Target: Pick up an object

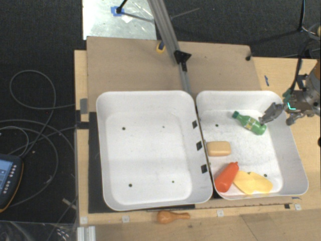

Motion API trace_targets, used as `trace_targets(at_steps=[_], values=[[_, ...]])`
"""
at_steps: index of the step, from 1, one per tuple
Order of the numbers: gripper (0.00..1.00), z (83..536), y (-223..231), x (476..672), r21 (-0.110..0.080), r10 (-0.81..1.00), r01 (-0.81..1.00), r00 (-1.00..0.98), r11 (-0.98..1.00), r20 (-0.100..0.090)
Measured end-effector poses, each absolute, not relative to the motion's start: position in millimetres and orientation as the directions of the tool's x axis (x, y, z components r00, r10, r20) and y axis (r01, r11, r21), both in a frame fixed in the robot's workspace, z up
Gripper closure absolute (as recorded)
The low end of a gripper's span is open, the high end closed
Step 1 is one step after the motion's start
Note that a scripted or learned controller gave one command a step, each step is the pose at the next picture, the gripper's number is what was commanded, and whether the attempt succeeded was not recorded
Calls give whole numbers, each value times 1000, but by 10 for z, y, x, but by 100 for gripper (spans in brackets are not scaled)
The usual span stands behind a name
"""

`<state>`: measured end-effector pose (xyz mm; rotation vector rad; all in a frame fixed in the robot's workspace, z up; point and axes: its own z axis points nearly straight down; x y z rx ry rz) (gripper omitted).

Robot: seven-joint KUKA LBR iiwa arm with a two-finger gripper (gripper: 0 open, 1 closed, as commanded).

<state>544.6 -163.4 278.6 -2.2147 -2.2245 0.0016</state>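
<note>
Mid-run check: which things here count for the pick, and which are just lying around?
For the pick, all in the right bin:
green bottle, next to the gripper
tan block
red-orange piece
yellow piece

Lying about:
left bin
brown piece on the bench in front of the bins
cables on the floor

Two shallow white bins sit side by side on a brown bench (220,59): the left bin (105,149) and the right bin (293,169), their inner edges touching. A grey pole (165,26) slants down from the top to the bins' shared far corner. A brown pear-shaped piece (173,216) lies on the bench just in front of the bins. Loose cables (30,92) and a handheld screen (9,177) rest on the dark floor at left. A pale sheet (108,19) lies beyond the bench.
</note>
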Motion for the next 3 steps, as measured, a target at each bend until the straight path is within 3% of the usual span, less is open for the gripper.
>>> trace_targets(at_steps=[1,3], values=[[0,2806,-1633,5454,2,1000,1000,-4,4,0],[0,1689,-1662,5342,-4,1000,1000,0,0,1]])
